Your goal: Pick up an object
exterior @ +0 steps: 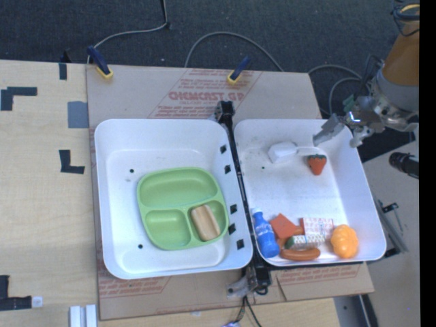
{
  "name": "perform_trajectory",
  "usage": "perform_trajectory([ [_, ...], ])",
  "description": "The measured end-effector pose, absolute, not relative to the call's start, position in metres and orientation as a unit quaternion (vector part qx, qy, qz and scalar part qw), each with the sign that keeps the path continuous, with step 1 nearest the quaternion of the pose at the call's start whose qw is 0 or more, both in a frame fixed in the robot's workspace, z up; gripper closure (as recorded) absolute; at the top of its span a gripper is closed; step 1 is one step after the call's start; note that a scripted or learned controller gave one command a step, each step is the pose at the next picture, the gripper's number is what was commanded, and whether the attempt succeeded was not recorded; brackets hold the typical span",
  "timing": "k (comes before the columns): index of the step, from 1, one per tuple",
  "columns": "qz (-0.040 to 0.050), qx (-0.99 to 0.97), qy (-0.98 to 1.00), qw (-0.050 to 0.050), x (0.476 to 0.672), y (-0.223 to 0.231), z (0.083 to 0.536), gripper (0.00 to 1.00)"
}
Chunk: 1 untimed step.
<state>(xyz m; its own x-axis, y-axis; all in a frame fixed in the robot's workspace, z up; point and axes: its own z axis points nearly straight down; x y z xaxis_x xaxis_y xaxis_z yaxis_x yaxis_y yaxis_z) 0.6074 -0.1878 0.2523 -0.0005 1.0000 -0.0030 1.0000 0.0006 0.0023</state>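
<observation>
My gripper hangs over the far right corner of the right bin, open with nothing between its fingers. A red strawberry lies just below and left of it, and a white piece lies further left. Along the bin's near edge are a blue bottle, an orange-red block, a patterned box, an orange fruit and a sausage.
The left bin holds a green divided plate with a bread roll in its right compartment. Clamps and cables sit beyond the bins on the cardboard sheet.
</observation>
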Motion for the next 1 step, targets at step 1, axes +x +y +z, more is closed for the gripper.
perform_trajectory([
  [1,0.0000,0.706,0.708,0.002,0.6381,-0.2239,0.0885,0.00],
])
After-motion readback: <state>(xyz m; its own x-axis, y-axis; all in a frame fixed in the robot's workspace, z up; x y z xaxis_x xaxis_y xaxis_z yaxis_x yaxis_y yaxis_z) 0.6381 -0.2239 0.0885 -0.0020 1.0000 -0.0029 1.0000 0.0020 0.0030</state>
